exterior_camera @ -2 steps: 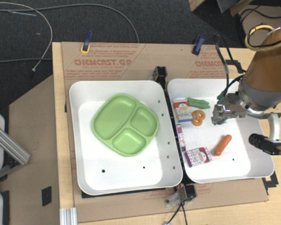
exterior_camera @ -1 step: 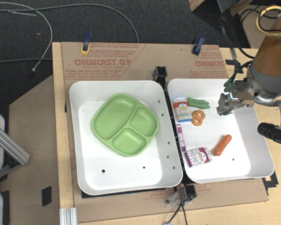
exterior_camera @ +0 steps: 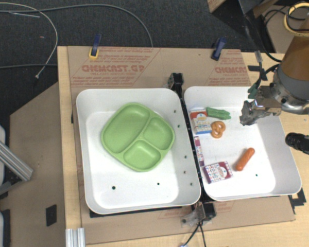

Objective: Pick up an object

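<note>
Orange and long, a small toy carrot [exterior_camera: 244, 159] lies tilted in the right bin [exterior_camera: 283, 181], on the bare white floor toward the near right part, well apart from the gripper [exterior_camera: 249, 113]. Just left of it and a little nearer to the front lies a small purple packet [exterior_camera: 217, 172] with a white label; the print on it is too small to read. Farther back in the same bin there is an orange ring like a pretzel [exterior_camera: 218, 128], and it touches a small red and white carton [exterior_camera: 200, 121] that lies flat by the left wall; its writing cannot be read. Behind the ring lies a green pod [exterior_camera: 218, 113], like a bean, pointing left to right. The gripper hangs over the back right part of this bin, near the pod but not touching it, and nothing is seen between its fingers; if they are apart or together, I cannot tell from this angle. Above it the arm [exterior_camera: 298, 60] shows its orange band. The left bin [exterior_camera: 92, 138] holds a light green plate [exterior_camera: 138, 136] with three compartments, turned at a slant. Both bins rest on a brown cardboard sheet [exterior_camera: 118, 66], and red letters on it read "CHEMCAST GP". Two blue clamps [exterior_camera: 96, 45] hold the back edge of the sheet.
</note>
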Robot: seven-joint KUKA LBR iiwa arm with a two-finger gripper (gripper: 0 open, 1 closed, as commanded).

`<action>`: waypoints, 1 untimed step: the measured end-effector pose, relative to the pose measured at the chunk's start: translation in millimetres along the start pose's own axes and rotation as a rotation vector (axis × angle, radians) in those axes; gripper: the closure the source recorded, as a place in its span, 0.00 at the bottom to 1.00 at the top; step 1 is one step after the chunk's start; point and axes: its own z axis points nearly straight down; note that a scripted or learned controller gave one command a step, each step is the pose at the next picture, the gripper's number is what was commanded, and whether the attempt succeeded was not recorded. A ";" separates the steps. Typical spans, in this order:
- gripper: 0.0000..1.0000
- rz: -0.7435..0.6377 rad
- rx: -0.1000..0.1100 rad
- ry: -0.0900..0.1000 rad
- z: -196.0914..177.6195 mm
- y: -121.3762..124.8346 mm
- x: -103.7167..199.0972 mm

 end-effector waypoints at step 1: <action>1.00 -0.005 0.000 0.001 6.4 17.2 59.6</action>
